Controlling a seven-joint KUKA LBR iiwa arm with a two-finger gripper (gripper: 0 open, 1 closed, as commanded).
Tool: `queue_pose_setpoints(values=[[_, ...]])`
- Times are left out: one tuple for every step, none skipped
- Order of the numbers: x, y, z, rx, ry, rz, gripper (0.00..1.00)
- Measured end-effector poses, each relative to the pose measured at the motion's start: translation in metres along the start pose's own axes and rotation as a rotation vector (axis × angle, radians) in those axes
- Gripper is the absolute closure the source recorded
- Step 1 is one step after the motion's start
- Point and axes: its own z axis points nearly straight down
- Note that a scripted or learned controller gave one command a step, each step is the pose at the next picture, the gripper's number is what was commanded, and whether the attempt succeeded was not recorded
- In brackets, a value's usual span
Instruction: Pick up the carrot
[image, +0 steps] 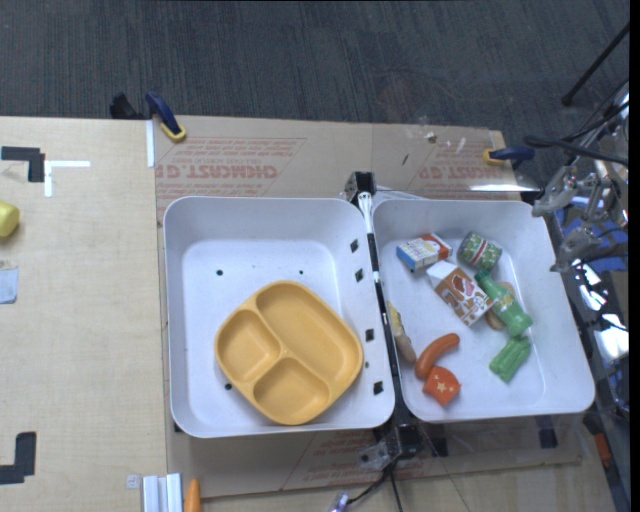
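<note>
Carrot (437, 352) is sitting in the right bin (570, 400), in the lower-left part of its floor, close to the wall it shares with the left bin (185, 300). It's the orange-red stick shape, lying flat. Its long axis runs diagonally across my feed: one end points down-left toward the divider, the other up-right toward the middle of the bin. I honestly can't make out which end is the tip, since both look rounded from here.

Neighbours: a chunky red-orange toy (441, 384) lies just below it, very close, possibly touching, I can't say for sure. A tan piece (402, 340) lies just to its left along the bin wall. Up and to the right there's a brown-and-white carton (460, 294), and past that a green bottle (506, 310) and another green piece (509, 358), both a bit apart from the carrot. A smaller carton (423, 251) and a green can (479, 250) sit near the far wall, well apart from it.

The left bin has a yellow divided plate (288, 350) lying in it, slightly rotated.

As for the gripper, I can't tell from this feed how far open it is or whether it has hold of anything. The carrot itself is resting on the bin floor with nothing gripping it.
</note>
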Motion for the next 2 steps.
queue_pose_setpoints(values=[[-0.006, 0.056, 0.149, 0.002, -0.013, -0.110, 0.00], [0.015, 0.112, 0.156, 0.009, -0.031, -0.065, 0.00]])
